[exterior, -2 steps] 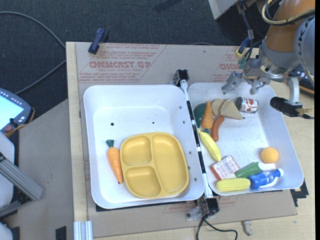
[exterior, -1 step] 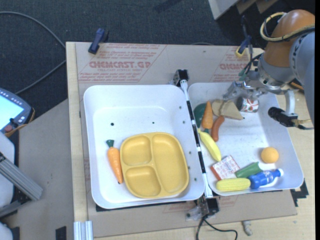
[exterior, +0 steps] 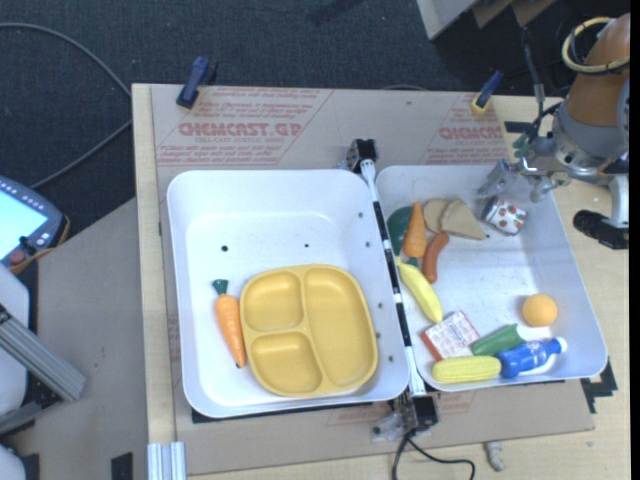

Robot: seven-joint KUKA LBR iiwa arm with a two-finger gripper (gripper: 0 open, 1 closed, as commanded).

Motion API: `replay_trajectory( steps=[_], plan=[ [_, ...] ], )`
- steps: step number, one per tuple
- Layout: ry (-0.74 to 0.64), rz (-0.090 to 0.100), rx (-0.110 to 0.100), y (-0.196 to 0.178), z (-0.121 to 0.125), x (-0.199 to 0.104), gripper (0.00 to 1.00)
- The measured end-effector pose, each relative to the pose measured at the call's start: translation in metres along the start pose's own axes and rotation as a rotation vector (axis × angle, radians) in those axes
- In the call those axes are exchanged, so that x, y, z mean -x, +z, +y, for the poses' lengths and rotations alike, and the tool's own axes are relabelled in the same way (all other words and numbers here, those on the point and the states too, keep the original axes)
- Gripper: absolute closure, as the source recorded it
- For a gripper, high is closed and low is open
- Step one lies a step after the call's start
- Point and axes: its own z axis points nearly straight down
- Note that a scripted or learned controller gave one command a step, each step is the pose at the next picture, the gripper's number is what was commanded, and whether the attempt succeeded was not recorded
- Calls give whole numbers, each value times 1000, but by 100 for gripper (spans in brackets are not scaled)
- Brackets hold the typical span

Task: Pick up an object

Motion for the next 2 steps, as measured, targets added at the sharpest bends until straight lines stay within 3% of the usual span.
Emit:
replay_trajectory(
  steps=[1,2],
  plan=[
    [-1,3,-6,46,-1,-14,0],
    [-1,1,-2,35,0,-14,100]
  ],
)
